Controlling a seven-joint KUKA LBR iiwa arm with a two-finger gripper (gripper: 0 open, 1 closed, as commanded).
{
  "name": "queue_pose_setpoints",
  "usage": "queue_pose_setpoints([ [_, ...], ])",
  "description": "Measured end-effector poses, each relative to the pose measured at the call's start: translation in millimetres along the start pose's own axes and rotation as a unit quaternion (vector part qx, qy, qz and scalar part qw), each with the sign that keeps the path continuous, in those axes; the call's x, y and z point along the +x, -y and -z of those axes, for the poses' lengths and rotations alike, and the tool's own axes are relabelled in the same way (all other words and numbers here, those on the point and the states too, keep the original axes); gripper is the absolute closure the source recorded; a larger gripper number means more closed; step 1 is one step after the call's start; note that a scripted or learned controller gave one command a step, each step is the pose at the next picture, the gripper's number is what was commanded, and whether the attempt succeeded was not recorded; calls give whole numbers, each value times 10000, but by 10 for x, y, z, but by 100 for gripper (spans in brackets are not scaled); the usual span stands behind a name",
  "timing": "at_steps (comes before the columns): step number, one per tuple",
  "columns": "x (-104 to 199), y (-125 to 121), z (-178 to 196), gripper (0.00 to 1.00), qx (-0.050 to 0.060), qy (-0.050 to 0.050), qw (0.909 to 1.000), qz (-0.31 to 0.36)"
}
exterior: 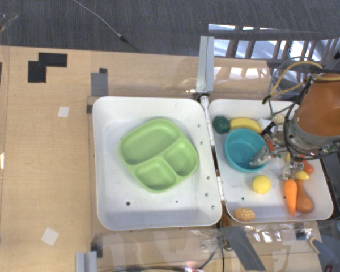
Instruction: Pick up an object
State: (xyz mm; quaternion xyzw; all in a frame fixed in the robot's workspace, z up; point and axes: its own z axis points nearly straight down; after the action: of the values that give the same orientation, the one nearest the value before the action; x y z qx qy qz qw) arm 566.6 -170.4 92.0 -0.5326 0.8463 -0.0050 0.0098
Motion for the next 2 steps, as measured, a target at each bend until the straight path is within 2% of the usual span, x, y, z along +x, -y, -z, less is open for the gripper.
queue_pose_setpoints([
  [1, -326, -328, 15, 0, 20, -23, 9968, 794],
  [2, -294, -831, 28, 0, 43, -8, 9991, 429],
])
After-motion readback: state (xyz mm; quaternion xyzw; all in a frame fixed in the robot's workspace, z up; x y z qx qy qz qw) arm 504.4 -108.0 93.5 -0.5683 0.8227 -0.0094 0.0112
